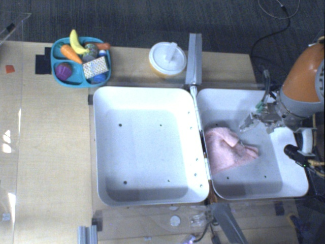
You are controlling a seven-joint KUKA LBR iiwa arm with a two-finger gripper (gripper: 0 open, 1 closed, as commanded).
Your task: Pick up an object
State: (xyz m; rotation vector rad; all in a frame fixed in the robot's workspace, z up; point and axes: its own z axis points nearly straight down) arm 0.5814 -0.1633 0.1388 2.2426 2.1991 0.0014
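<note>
From the overhead camera we see a wooden bench (51, 151) bearing two shallow white bins side by side. The left bin (147, 146) sits at the centre of the view; a metal divider bar (193, 60) runs along the seam between the two bins and extends past their far edge. The right bin (254, 182) holds a crumpled pink cloth (228, 154), which lies against the bin's left wall, close to the seam, roughly midway between the near and far edges.

We note the arm (304, 83) entering from the right, its orange band showing above the grey wrist. The gripper (260, 120) is positioned over the right bin, above and to the right of the pink cloth, near it but not touching it. We see nothing between the fingers. The two fingers splay outward from the wrist and appear apart.

Beyond the far edge of the left bin, a blue compartment tray (80, 61) rests on the bench. It contains toy food, including a yellow banana (77, 43), an orange carrot (70, 53) and a purple item (63, 71). A round white lid on a yellow container (167, 59) stands just to the left of the divider bar. A black cable (277, 6) loops on the dark floor at the upper right.
</note>
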